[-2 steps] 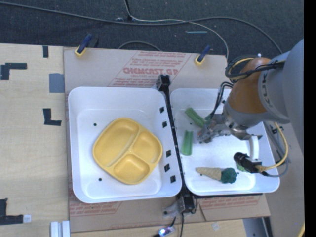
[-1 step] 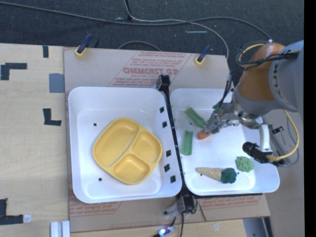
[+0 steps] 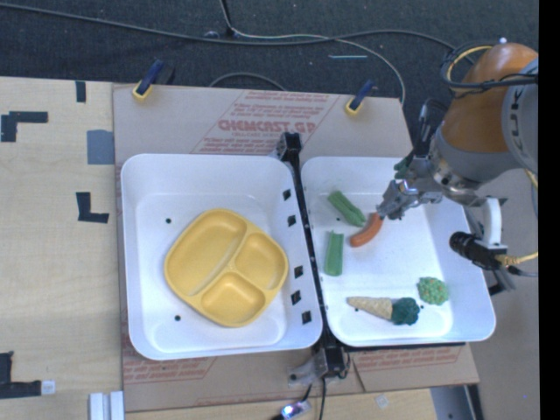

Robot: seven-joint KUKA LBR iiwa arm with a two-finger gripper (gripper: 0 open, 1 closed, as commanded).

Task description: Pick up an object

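The two bins are white. The plate is yellow. Two sticks are green. The carrot is orange. The cone is tan with a dark green ball on it. The small lump is light green. The arm is grey and orange. The board is brown with red letters. The clips are yellow and blue.

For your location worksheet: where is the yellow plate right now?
The yellow plate lies in the left bin of the camera view, near its middle, across the divider from the green sticks in the right bin.
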